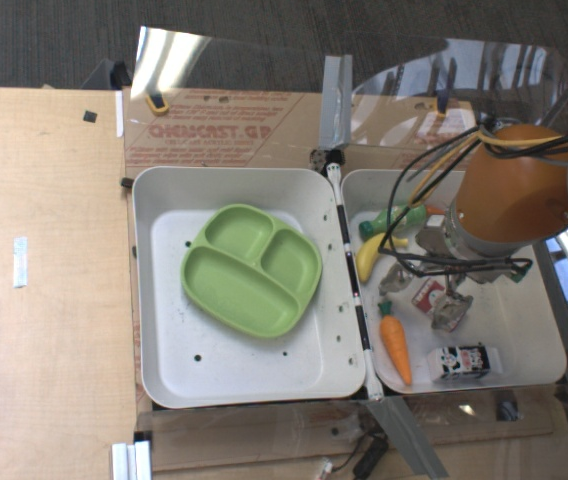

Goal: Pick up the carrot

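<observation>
The carrot (395, 346), orange with a green top, lies in the right bin (524, 373) near its front left corner, pointing toward the front edge. My gripper (424, 296) hangs over the middle of that bin under the orange wrist band, open. Its fingers (396, 280) stand wide apart on either side of a small red and white object (430, 295). The left finger is just above the carrot's green top, and the carrot is not between the fingers.
A yellow banana (367, 254) and a green item (404, 217) lie at the right bin's back left. A black and white carton (462, 361) sits near its front edge. The left bin (164, 368) holds a green divided plate (252, 268). Cables loop around the wrist.
</observation>
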Robot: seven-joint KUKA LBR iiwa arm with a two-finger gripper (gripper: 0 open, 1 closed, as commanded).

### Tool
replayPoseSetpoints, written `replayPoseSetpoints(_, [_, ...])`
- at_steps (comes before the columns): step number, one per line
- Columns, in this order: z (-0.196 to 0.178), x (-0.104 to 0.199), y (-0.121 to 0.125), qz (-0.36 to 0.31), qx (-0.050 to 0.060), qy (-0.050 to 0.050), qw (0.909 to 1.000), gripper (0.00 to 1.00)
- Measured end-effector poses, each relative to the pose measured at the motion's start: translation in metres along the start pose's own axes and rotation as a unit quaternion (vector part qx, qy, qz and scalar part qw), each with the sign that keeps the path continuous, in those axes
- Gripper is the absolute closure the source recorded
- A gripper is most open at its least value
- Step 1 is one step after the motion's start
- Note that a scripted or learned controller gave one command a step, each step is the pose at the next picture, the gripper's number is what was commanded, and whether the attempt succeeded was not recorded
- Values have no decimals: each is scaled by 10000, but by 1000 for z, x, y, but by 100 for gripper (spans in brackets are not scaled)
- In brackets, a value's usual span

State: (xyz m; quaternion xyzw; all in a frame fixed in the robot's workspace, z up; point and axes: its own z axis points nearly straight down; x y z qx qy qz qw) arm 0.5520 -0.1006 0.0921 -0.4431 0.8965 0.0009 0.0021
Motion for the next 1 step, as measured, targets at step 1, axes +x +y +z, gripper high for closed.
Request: replayPoseSetpoints(1, [-2, 42, 27, -686, 28, -15, 9976, 0])
